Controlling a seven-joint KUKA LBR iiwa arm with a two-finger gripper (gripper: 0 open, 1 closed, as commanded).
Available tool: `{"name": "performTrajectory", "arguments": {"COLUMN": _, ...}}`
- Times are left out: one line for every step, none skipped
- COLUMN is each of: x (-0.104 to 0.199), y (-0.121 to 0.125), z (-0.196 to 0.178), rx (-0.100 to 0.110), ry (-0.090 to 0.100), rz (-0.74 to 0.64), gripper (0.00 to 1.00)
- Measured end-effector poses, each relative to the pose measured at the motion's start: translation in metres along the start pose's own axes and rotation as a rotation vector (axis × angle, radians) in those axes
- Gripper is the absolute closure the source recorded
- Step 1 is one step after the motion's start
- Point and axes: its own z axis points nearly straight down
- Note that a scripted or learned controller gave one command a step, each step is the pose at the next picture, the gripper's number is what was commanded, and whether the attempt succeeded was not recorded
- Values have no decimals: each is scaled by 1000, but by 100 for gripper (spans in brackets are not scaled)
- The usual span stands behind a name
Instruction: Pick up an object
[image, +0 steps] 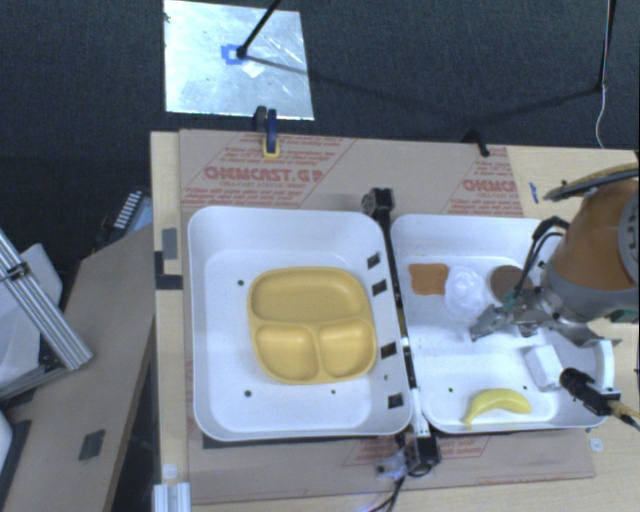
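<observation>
Low over the right bin (440, 232), with the gripper (487, 326) down near the floor, just below and right of a clear plastic piece (462, 290). Cannot tell from this slant how wide it stands or whether it has hold of anything (grey metal against white floor, half hidden under the wrist). Nothing visibly lifted.

Probably aimed there because that is where the loose things cluster: a flat brown square (428, 278) like a slice of toast, then the clear plastic piece just beside it, crumpled and glossy, then a brown round disc (505, 279) partly covered by the arm (590, 250). Closest of these to the gripper: the clear piece, though whether touching cannot be judged.

Further toward the front wall, well apart from the cluster, a yellow banana (497, 403), curved, smooth and matte, likely a plastic toy. Between it and the arm, a small white block (540, 365), hard to make out against the bin.

In the left bin (215, 300), a yellow plate (308, 323) with three compartments, rounded and moulded, lying flat in the middle (too broad and shallow for an easy pinch, at a guess).

Both bins shallow, smooth and white, clipped together along the middle over a sheet of printed cardboard (300, 170).
</observation>
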Motion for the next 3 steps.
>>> {"name": "performTrajectory", "arguments": {"x": -1, "y": 1, "z": -13, "rx": -6, "ry": -3, "rz": 1, "gripper": 100}}
{"name": "performTrajectory", "arguments": {"x": 1, "y": 1, "z": -77, "rx": -11, "ry": -4, "rz": -2, "gripper": 100}}
{"name": "performTrajectory", "arguments": {"x": 4, "y": 11, "z": -138, "rx": -11, "ry": -4, "rz": -3, "gripper": 100}}
